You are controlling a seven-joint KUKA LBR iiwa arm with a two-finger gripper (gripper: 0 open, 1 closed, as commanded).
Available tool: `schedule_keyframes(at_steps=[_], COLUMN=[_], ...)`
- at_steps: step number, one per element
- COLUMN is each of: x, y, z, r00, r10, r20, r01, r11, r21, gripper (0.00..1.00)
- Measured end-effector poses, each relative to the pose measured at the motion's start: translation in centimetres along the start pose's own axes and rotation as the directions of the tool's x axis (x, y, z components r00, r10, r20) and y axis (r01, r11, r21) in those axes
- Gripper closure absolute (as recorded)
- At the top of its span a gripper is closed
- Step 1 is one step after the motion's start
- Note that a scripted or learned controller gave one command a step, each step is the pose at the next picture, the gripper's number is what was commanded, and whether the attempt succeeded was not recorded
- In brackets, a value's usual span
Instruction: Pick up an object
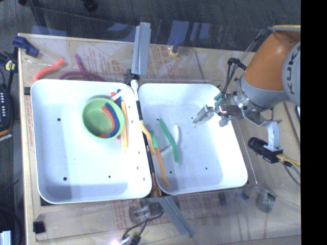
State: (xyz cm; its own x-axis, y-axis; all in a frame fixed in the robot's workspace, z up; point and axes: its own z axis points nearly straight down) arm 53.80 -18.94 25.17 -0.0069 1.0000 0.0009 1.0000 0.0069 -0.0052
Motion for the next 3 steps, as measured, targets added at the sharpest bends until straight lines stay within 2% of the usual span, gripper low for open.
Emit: schedule_keyframes(at_steps=[1, 2, 3], x=[3.7, 3.3, 3.3], y=[0.8, 0.2, 0.2], z=[9.5, 16.0, 15.0], r00=[1.0, 1.0, 1.0], r10=[0.024, -0.015, -0.02], r20=[0.0, 0.001, 0.001], r01=[-0.024, 0.015, 0.02], r11=[1.0, 1.0, 1.0], r21=[0.001, -0.002, 0.0], gripper=[0.0, 0.0, 1.0])
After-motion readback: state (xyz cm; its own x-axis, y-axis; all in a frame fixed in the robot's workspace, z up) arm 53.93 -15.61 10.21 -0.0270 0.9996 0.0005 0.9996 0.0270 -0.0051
